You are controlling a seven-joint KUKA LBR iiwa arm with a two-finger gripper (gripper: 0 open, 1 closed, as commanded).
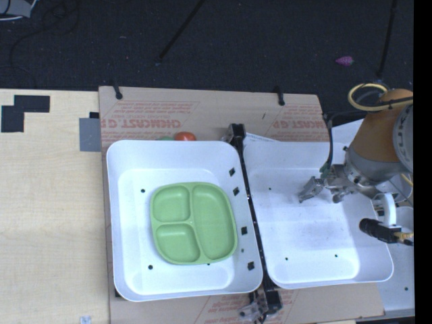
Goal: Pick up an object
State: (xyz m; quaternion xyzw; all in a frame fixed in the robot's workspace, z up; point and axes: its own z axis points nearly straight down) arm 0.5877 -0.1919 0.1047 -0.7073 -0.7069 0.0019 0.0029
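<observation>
In the camera view, the green divided plate (pixel 194 223) lies flat in the middle of the left bin (pixel 128 174), well apart from the arm, with a small red-orange object (pixel 185 137) peeking over that bin's rim at twelve o'clock. The plate looks like moulded plastic — light, stiff, smooth and probably a bit slick — so I judge it will not crush but may slide or tip if pinched carelessly. Lying flat, it offers little to grip from above; the raised outer rim or one of the ridges between its three compartments seems the best place to take hold. The arm (pixel 378 140) enters from three o'clock and its claw (pixel 317 187) hangs over the right bin (pixel 317 262), toward that bin's two-o'clock part, pointing roughly toward nine o'clock. Its fingers look parted by a modest gap and nothing sits between them — they grip no object. Whether the tips touch the bin floor I cannot tell from this slant.
</observation>
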